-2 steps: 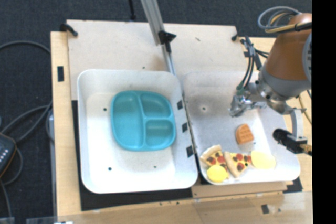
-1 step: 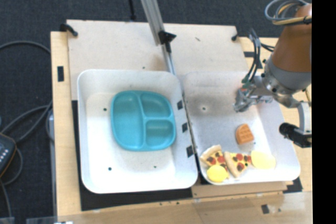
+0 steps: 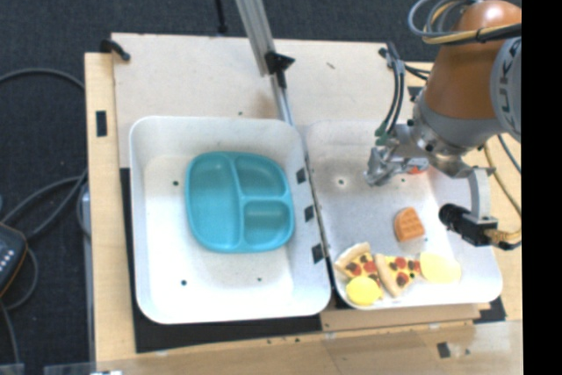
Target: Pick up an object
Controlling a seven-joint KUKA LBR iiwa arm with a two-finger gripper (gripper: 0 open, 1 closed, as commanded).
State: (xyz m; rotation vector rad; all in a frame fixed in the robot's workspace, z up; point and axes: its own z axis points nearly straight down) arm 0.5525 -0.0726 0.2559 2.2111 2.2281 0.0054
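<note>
white bins: we see two shallow bins side by side on the bench; the left bin (image 3: 158,277) bears a teal divided plate (image 3: 239,200), the right bin (image 3: 351,206) bears the toy food.
arm: grey with an orange band, it reaches in from the right and hangs over the upper part of the right bin.
gripper: the gripper (image 3: 379,169) sits low above bare bin floor, well apart from every object; we cannot tell how it is set from this slant, and we see nothing in it.
candidates: an orange bread-like piece (image 3: 408,225) lies alone near the bin's middle right; a pizza slice (image 3: 397,270), a second slice (image 3: 355,260), a yellow round piece (image 3: 363,291) and a pale yellow piece (image 3: 439,268) crowd the near edge, several touching.
recommended target: we judge the orange piece the best choice, since it stands apart from its neighbours.
step in hand: approach, not yet a grasp.
method: we advise centring over the orange piece, descending straight, and closing across its narrower side.
caution: we avoid the near-edge cluster, where the bin wall and touching pieces may block the approach.
</note>
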